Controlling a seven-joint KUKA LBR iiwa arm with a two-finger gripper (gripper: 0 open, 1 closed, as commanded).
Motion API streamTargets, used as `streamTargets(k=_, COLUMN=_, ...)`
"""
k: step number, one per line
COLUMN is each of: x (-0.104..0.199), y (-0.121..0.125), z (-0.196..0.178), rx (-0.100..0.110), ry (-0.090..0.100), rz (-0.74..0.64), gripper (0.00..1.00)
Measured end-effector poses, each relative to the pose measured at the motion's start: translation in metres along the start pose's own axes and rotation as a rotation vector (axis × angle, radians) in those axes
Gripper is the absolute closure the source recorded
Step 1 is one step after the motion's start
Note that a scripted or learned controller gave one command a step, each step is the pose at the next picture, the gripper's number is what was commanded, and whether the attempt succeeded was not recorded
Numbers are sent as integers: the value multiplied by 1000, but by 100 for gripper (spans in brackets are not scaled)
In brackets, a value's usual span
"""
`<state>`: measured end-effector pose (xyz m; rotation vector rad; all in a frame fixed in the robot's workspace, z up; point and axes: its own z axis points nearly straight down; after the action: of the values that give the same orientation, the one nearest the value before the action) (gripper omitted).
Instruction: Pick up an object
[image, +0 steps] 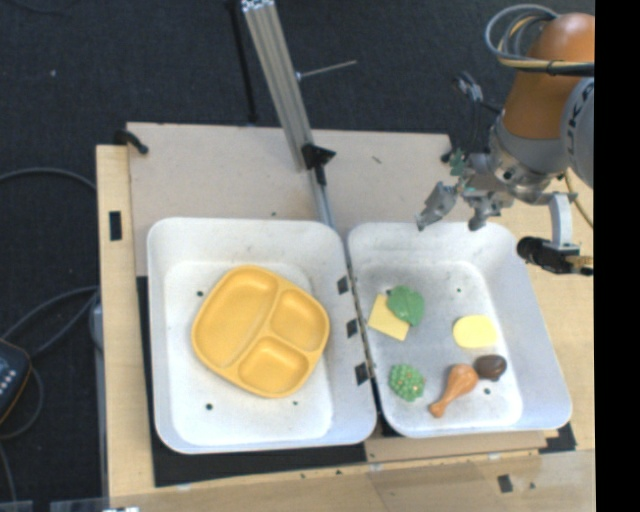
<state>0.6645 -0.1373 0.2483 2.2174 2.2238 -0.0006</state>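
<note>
Objects for picking all lie in the right bin (540, 330), and you can count 6 of them. You see the gripper (452, 213) hanging over that bin's far rim, its 2 fingers (432, 210) spread apart with nothing between them. Every object sits nearer the camera than the fingers, well apart from them.

Closest to the gripper is the green leaf-shaped piece (407, 303), and the yellow wedge (387, 322) touches its lower left side. Look right and you find the yellow oval (475, 331), lying with its long axis running left to right. Just below it is the dark brown lump (490, 367), and the drumstick (454, 388) touches that lump at its thick end. Its long axis runs on a diagonal, with the thin end pointing toward the near left and the thick end toward the far right. The green knobbly piece (406, 382) sits just left of the drumstick, near the bin's left wall.

In the left bin (170, 300) you see 1 yellow divided plate (261, 329), turned at a slant.
</note>
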Motion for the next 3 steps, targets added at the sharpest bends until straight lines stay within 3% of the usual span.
streamTargets(k=1, x=0, y=0, z=0, rx=0, ry=-1, rz=0, gripper=0)
streamTargets(k=3, x=-7, y=0, z=107, rx=4, ry=-1, rz=4, gripper=0)
